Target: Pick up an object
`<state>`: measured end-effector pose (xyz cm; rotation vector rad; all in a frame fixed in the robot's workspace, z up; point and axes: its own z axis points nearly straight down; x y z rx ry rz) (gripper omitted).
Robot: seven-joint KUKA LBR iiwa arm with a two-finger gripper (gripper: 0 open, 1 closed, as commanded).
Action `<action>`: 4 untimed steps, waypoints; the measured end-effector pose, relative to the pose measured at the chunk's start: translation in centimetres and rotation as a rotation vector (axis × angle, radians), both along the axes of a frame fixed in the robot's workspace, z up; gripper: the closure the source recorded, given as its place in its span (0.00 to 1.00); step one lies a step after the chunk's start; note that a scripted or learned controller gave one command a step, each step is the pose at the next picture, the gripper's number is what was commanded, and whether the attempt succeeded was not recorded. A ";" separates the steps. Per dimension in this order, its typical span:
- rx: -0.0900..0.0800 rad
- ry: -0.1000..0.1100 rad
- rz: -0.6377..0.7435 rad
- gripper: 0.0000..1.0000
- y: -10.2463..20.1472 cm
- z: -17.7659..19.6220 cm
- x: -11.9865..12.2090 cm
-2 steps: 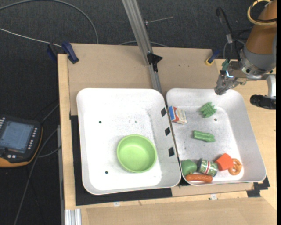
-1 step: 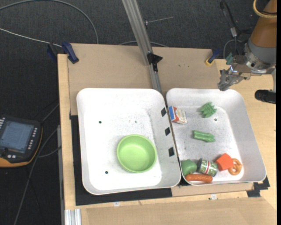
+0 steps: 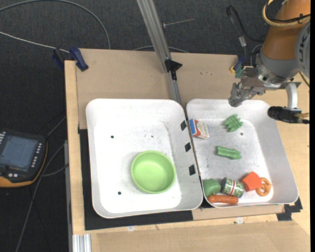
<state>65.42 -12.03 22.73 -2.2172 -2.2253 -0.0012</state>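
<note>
Dark carpet surrounds the worktop [image 3: 123,74] bearing two bins. Whether the hand [image 3: 237,100] is clenched cannot be told; it hovers over the right bin's [image 3: 275,147] far rim, probably positioning for the green toy [image 3: 233,122] just below it.

Setting: a robotics laboratory or test cell. Evidence follows. An industrial arm [image 3: 283,44], grey with an orange band, is stationed at a plain wooden bench [image 3: 123,74]. Two shallow white bins [image 3: 98,123] sit side by side on it. A handheld control pendant [image 3: 19,157] with a screen lies left of the bench. Loose cables [image 3: 74,15] run over dark carpet. An aluminium rail [image 3: 155,34] crosses overhead, and blue clamps [image 3: 78,58] grip the bench edge.
</note>
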 end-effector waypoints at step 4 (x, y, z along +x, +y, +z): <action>0.001 0.000 0.001 1.00 20.8 2.0 -4.0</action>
